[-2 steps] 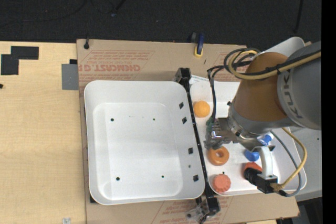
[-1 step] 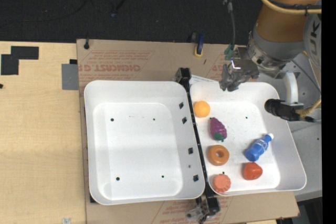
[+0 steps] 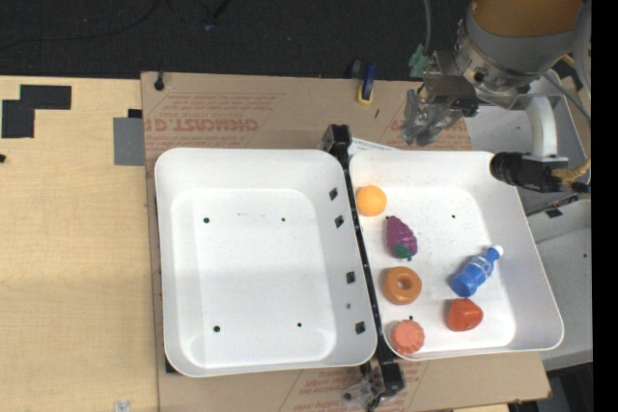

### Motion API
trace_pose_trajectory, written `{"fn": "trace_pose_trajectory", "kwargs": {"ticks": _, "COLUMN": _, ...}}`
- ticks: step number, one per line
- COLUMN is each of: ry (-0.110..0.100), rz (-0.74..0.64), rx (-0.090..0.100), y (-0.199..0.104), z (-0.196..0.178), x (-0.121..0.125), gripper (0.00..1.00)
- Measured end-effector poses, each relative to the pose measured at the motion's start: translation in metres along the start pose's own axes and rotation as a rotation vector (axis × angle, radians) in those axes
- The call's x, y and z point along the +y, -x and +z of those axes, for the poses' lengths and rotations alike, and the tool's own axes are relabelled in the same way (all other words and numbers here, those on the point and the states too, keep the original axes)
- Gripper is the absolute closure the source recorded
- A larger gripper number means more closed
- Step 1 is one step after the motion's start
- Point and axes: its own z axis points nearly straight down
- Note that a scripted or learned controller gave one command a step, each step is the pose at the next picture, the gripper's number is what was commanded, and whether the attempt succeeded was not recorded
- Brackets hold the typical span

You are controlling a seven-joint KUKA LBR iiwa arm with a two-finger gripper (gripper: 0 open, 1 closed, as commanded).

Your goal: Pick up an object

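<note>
Pincer (image 3: 425,125) hangs above far rim of right bin (image 3: 541,256); whether released or clenched cannot tell, nothing visible in it. Nearest thing: orange ball (image 3: 371,200), below and slightly left of pincer in picture, well apart. Round, smooth, no long axis. Farther along: purple grapes (image 3: 402,237), doughnut (image 3: 401,285), blue bottle (image 3: 474,272) lying tilted.

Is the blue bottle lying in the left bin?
No, the blue bottle lies in the right bin, beside the red object and the brown doughnut.
</note>
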Motion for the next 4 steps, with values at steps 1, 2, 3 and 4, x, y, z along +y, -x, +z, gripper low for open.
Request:
{"fn": "trace_pose_trajectory", "kwargs": {"ticks": 1, "ry": -0.003, "rz": 0.0, "rx": 0.0, "y": -0.027, "z": -0.043, "x": -0.002, "gripper": 1.0}}
{"fn": "trace_pose_trajectory", "kwargs": {"ticks": 2, "ry": -0.001, "rz": 0.0, "rx": 0.0, "y": -0.046, "z": -0.117, "x": -0.014, "gripper": 1.0}}
{"fn": "trace_pose_trajectory", "kwargs": {"ticks": 3, "ry": -0.005, "rz": 0.002, "rx": -0.001, "y": -0.046, "z": -0.146, "x": -0.038, "gripper": 1.0}}
{"fn": "trace_pose_trajectory", "kwargs": {"ticks": 4, "ry": -0.025, "rz": 0.0, "rx": -0.003, "y": -0.071, "z": 0.005, "x": -0.049, "gripper": 1.0}}
